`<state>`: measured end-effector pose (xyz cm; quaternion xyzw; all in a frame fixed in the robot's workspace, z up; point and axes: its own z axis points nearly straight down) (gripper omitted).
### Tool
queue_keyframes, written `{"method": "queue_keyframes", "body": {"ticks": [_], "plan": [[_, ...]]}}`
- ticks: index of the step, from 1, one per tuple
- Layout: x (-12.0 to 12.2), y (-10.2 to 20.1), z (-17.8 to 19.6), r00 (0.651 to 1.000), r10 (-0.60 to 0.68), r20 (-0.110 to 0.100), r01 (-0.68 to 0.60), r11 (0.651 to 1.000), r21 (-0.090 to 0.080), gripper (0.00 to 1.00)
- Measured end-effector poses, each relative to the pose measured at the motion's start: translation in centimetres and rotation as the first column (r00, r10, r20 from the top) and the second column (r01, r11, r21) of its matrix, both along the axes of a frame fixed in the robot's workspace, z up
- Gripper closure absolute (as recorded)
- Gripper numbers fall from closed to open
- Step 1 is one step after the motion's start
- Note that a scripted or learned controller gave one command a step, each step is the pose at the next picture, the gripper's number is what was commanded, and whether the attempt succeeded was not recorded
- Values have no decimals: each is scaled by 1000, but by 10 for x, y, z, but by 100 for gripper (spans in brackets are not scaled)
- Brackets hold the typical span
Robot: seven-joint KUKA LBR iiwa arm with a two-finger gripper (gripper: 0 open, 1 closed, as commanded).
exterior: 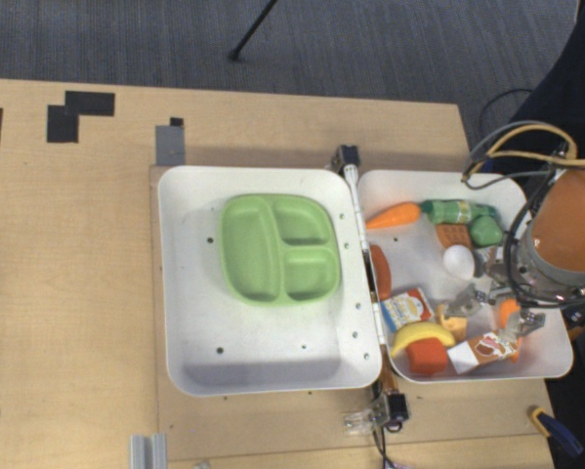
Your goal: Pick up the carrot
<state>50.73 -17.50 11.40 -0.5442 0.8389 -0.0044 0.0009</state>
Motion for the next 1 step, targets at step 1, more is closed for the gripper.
{"method": "queue_keyframes", "body": {"ticks": [1], "plan": [[-4,7,115,990,143,-2,-143,990,9,0]]}}
